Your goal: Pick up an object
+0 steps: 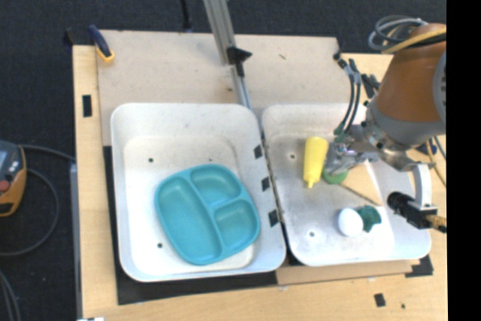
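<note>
- The table (173,71), a pale board, carried two shallow white bins side by side.
- The left bin (135,131) held a teal divided plate (207,213) with three compartments, lying flat toward the bin's near side.
- The right bin (301,237) held the smaller things and the arm's working end.
- The arm (409,98), grey with an orange band, reached in from the right over the right bin's far right part.
- A grey metal rail (214,4) slanted across the table behind the bins.
- A yellow bottle-like object (314,160) lay in the right bin, just left of the gripper.
- The gripper (342,160) sat low beside a small green object (335,177); whether it was apart or together could not be told.
- A white ball (349,222) touched a dark green piece (370,217) nearer the front.
</note>
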You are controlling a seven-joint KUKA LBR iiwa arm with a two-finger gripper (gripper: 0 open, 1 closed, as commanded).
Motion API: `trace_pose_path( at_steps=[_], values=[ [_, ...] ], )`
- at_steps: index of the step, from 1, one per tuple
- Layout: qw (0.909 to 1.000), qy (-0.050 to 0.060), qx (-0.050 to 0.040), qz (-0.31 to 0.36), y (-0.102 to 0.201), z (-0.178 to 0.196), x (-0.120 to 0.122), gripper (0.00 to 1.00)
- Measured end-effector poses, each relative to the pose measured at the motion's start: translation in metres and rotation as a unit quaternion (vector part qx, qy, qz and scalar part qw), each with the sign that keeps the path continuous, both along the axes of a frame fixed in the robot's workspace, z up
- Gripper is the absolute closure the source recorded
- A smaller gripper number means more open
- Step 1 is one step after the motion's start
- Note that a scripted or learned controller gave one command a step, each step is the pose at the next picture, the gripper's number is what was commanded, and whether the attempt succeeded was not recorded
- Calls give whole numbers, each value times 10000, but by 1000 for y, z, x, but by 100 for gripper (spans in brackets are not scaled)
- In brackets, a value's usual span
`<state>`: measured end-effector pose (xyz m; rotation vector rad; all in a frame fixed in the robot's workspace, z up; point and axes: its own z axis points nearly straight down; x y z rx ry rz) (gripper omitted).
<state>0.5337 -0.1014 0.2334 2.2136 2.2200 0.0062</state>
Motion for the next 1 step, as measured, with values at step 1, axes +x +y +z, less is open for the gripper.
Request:
trace_pose_path(
  at_steps=[1],
  values=[
    [10000,27,14,19,42,-6,18,100]
  ],
)
